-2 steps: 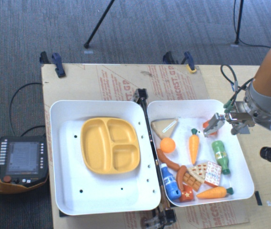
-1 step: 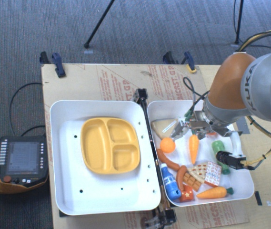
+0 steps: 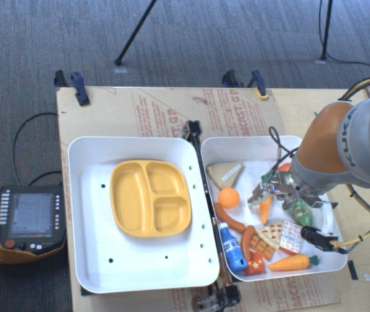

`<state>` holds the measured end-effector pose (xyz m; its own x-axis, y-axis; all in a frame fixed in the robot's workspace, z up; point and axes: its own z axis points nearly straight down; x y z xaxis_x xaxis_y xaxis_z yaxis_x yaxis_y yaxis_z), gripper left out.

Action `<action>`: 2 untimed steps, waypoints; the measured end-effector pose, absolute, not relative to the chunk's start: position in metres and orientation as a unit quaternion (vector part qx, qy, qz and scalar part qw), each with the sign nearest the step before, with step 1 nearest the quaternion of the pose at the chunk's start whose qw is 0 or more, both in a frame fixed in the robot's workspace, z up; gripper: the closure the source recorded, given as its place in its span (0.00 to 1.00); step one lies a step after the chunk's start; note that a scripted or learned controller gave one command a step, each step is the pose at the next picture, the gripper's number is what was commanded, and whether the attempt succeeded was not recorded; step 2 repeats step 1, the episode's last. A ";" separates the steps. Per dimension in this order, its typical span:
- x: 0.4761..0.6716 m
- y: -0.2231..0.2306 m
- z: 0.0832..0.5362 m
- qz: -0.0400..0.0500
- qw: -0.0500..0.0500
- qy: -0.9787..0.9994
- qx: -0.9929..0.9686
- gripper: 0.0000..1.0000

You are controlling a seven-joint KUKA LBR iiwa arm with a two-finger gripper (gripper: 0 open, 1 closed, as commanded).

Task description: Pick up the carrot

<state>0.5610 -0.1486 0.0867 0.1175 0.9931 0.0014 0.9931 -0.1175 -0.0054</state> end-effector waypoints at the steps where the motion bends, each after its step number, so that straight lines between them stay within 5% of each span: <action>1: 0.561 -0.149 0.097 0.001 0.003 -0.662 -0.750 1.00; 2: 0.561 -0.149 0.097 0.001 0.003 -0.662 -0.750 1.00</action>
